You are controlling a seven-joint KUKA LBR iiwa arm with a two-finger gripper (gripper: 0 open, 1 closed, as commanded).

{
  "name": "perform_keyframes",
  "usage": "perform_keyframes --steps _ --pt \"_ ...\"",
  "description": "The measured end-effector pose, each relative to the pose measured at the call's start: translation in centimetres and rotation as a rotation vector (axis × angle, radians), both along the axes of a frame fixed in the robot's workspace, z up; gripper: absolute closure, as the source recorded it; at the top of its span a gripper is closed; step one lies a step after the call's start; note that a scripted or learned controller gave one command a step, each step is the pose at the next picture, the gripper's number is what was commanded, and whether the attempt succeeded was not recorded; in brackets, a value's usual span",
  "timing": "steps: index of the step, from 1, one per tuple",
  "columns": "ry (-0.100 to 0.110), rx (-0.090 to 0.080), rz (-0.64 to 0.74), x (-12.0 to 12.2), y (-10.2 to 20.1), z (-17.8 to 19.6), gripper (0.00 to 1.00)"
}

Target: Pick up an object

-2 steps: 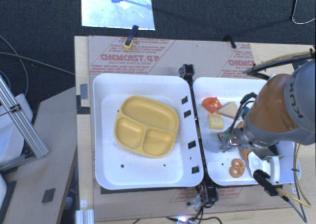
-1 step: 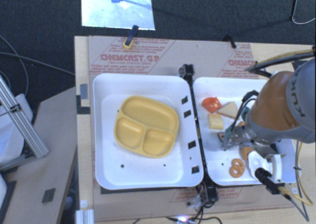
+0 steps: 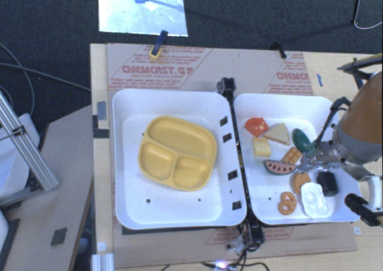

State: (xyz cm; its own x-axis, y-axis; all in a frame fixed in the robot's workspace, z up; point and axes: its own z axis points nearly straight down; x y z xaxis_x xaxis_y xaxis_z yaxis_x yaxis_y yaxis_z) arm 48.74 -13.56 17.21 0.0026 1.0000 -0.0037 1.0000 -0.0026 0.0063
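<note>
Left white bin (image 3: 128, 162), frame centre: yellow three-compartment plastic tray (image 3: 177, 152), long axis running upper left to lower right. Right white bin (image 3: 272, 101), lower right: toy foods. Watermelon slice (image 3: 279, 167) lying roughly horizontal, beside yellow cheese wedge (image 3: 277, 134), red piece (image 3: 256, 126), pretzel (image 3: 287, 204). Gripper (image 3: 311, 159) low over these; finger state impossible to tell.

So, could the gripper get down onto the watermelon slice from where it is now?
Probably yes: the gripper hovers just right of the watermelon slice, whose top is uncovered, though a cracker crowds its right end.
</note>
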Motion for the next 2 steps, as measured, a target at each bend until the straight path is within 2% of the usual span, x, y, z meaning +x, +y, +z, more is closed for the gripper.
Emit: perform_keyframes --steps 1,2 --pt "0.002 0.003 0.008 0.0 1.9 2.8 1.00" --pt "0.001 -0.001 -0.002 -0.1 -6.4 5.7 1.00"
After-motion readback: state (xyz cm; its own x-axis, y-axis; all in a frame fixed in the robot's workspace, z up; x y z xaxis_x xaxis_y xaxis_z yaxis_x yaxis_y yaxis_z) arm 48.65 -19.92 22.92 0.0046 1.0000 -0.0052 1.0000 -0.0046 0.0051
